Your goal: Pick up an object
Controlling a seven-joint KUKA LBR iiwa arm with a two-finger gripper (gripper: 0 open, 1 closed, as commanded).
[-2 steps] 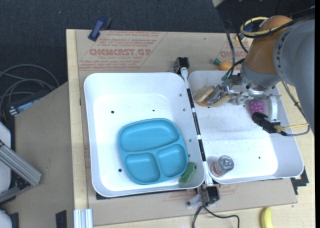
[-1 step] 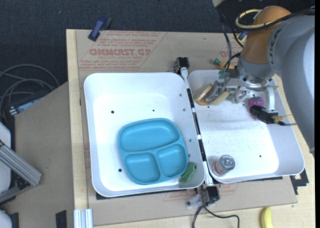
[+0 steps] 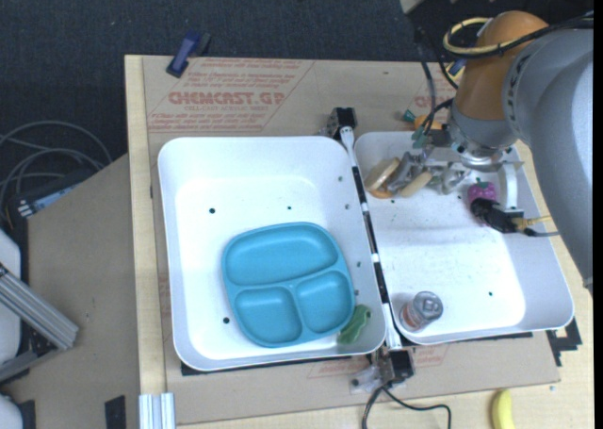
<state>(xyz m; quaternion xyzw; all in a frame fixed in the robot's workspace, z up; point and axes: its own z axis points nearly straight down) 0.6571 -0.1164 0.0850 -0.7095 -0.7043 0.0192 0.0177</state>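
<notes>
Currently two white bins [image 3: 188, 229]; left: one blue tray [image 3: 283, 281]; gripper [image 3: 405, 173] grasp state unclear

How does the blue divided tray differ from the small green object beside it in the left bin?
The blue divided tray is far larger than the small green object. The tray lies flat in the bin's middle, showing three compartments; the green object sits by the bin's near right corner, touching the tray's edge, its shape unclear. Both lie in the left bin.
</notes>
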